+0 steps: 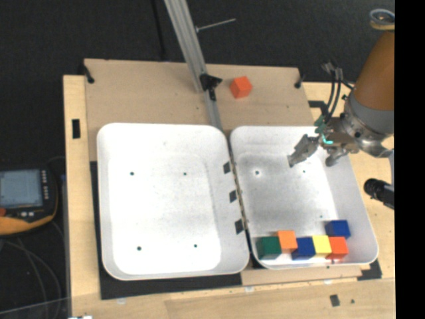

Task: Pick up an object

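Hand [317,150] parted, bare, above right bin [265,198], well apart from blocks [305,244] at near wall

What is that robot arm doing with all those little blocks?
The grey and orange robot arm's gripper hangs above the right white bin, holding nothing. Small colourful cubes sit along that bin's near edge: green, orange, blue, yellow and more. One orange cube lies outside on the bench.

Place: robotics lab
Signs: plywood bench [265,105] bearing two white bins [166,198]; teach pendant [23,195] left of bench; cables on dark floor
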Available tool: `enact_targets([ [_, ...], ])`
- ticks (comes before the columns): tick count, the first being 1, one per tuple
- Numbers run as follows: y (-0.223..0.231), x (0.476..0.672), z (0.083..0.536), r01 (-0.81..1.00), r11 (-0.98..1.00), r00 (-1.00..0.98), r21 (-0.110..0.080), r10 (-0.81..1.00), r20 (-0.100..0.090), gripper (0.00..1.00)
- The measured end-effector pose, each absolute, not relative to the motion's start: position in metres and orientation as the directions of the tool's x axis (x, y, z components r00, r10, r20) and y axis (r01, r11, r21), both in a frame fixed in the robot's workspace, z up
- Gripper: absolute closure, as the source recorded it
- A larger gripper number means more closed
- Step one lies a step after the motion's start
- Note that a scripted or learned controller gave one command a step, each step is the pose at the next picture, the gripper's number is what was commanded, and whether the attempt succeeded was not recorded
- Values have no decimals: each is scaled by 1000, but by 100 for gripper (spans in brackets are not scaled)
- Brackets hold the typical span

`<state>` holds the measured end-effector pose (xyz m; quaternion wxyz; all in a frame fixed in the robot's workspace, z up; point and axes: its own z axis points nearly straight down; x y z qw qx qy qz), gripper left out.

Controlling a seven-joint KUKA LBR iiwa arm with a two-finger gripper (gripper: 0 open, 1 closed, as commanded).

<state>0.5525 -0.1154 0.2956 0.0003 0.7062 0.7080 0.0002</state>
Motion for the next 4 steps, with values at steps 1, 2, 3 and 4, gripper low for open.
enact_targets([
  [1, -127, 522, 289, 1000, -1, 1, 0, 1000, 0, 0],
  [2, -151, 543, 169, 1000, -2, 2, -6, 1000, -1, 0],
  [3, -186, 556, 95, 1000, -4, 4, 3, 1000, -3, 0],
  [4, -177, 553, 98, 1000, -1, 1, 5, 1000, -2, 0],
])
